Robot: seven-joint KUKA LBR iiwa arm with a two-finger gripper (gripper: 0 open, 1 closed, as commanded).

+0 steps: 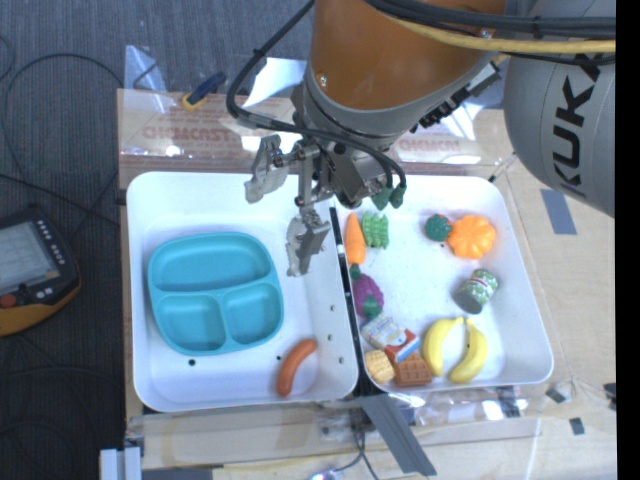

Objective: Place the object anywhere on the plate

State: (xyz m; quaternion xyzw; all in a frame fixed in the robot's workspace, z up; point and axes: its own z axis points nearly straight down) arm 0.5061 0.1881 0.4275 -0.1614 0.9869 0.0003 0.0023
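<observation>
Waffle (pixel 412 372): nearest edge of the right bin (pixel 520 298), beside a cracker (pixel 378 365) and a small carton (pixel 392 338).
Bananas (pixel 455 348): just right of the waffle, two yellow fruits lying side by side.
Sausage (pixel 296 365): near edge of the left bin (pixel 145 368), on the bin floor, just off the plate's lower right corner and apart from it.
Plate (pixel 213 290): blue, three compartments, lying flat in the left half of the left bin; nothing rests on it.
Can (pixel 478 290): right bin, toward its right side, above the bananas.
Grapes (pixel 366 293): purple, close to the wall between the bins.
Carrot (pixel 354 239): orange, upright along the dividing wall, with a green piece (pixel 375 229) just to its right.
Pumpkin (pixel 471 235): far right of the right bin, touching a dark green piece (pixel 437 228).
Hand (pixel 292 214): over the left bin's far right part, right of the plate; fingers spread apart, nothing between them.
Arm (pixel 400 38): orange band and grey body, overhanging the far rims of both bins.
Tabletop (pixel 180 133): brown board beyond the bins, bearing clear plastic wrap (pixel 275 78).
</observation>
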